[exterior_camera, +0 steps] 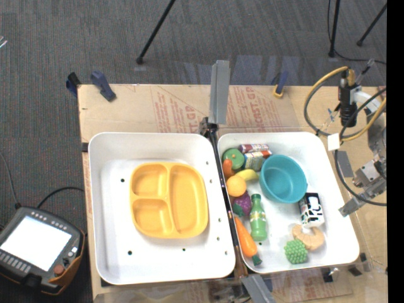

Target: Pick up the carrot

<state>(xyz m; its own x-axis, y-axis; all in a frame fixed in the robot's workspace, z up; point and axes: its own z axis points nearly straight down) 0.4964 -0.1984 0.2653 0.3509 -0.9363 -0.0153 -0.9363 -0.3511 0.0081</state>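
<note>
While the arm [374,169] sits at the right edge of the view, outside the right bin [334,163], we cannot tell what state its claw is in, and we see nothing held.

The carrot [245,237] lies in the right bin against its left wall, near the front. It is just beside the green bottle [257,218] on its right and just below the purple toy [242,203].

Long axis runs from upper left to lower right, close to parallel with the wall. The orange body is toward the back and the green leafy end points to the front corner.

Our judgement for the approach is to come straight down over the orange mid-body. We would close across the short axis, since wall and bottle leave little room either side. A tilted or off-centre descent risks nudging the bottle or catching the bin rim.
</note>
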